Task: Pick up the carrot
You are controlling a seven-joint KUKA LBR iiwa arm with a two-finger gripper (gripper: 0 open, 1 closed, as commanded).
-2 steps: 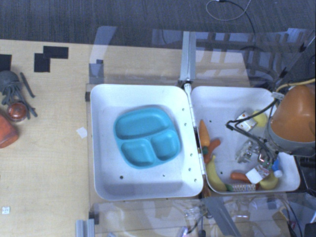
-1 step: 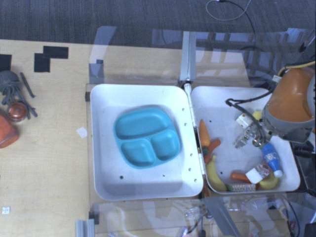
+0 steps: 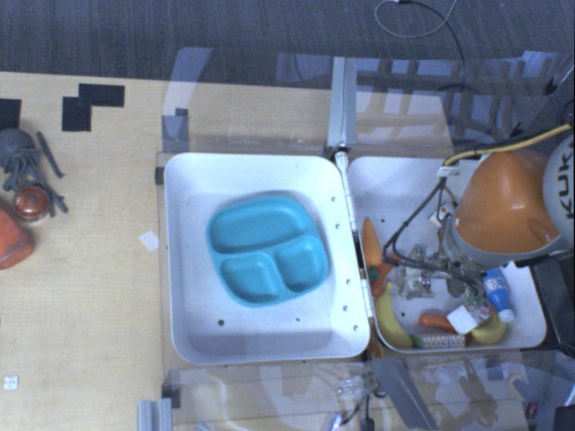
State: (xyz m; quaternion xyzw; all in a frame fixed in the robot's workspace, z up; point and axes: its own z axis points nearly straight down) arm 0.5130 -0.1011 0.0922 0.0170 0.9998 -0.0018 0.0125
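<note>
Arm: the grey arm (image 3: 548, 196) reaches in from the right, its orange band (image 3: 503, 206) above the right bin.
Pincer: the pincer (image 3: 420, 281) hangs low inside the right bin, amid cables and metal parts; whether it is apart or together cannot be told from this angle, and nothing can be seen held in it.
Carrot: the carrot (image 3: 371, 245) lies in the right bin along its left wall, long and orange, pointing up the view; it sits just left of the pincer, and whether the two touch is unclear.
Right bin: the right bin (image 3: 395, 182) also holds a banana (image 3: 392, 321) curved along its lower left corner, a small orange-red piece (image 3: 437, 321) near the front wall, a white card (image 3: 464, 320) beside that, and a blue and white bottle (image 3: 499, 294) toward the lower right.
Left bin: the left bin (image 3: 193, 330) holds a blue divided tray (image 3: 268, 248), three compartments, lying roughly in the middle.
Bench: the pale wooden bench (image 3: 90, 312) left of the bins carries a grey spider-like toy (image 3: 22, 155), a small red round thing (image 3: 32, 203) just below it, and an orange object (image 3: 11, 239) at the view's left edge.
Cable: a thin cable (image 3: 422, 16) loops on the dark floor above the right bin.
</note>
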